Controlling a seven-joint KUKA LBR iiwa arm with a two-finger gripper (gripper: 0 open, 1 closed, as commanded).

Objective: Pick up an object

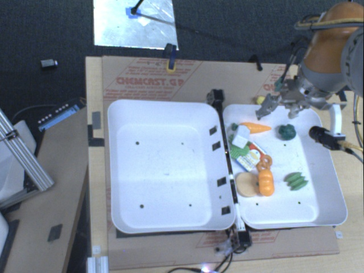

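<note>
Camera view had my gripper (280, 108) hanging over the far edge of the right bin (327, 178), up at the back rim, fingers spread wide with nothing between them. Arm (333, 44) reached in from the right, orange band showing above the wrist. Below the gripper I saw the carrot (255, 128) lying crosswise, and just to its right the dark teal lump (287, 132), both near the fingers but apart from them. Further down sat the clutter: a white-and-green packet (244, 152), a pretzel-shaped piece (264, 162), an orange gourd (266, 183) touching a tan disc (247, 185), and a green pod (296, 180) off alone to the right. Left bin (165, 164) sat beside it on the desk (57, 169).
</note>
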